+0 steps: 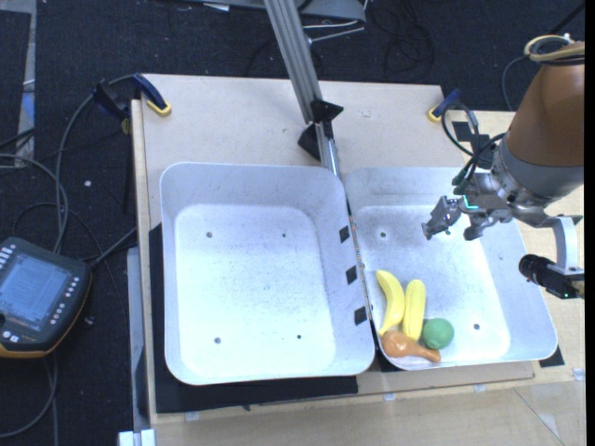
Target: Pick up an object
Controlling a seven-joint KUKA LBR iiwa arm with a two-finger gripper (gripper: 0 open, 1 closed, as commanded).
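Note:
Two yellow bananas [402, 302] lie side by side at the front left of the right bin [502, 277]. A green ball-like fruit [438, 332] rests just right of them, and an orange pear-shaped piece [406, 346] lies at the bin's front rim. My gripper [456, 224] hangs over the back half of the right bin, up and to the right of the bananas. Its two dark fingers stand apart with nothing between them.
The left bin [251, 268] sits beside the right one, with a ridge and black clips between them. A slanted metal pole [296, 54] rises from the bench behind the bins. Yellow clamps mark the bench's back corners. A teach pendant [33, 291] lies at far left.

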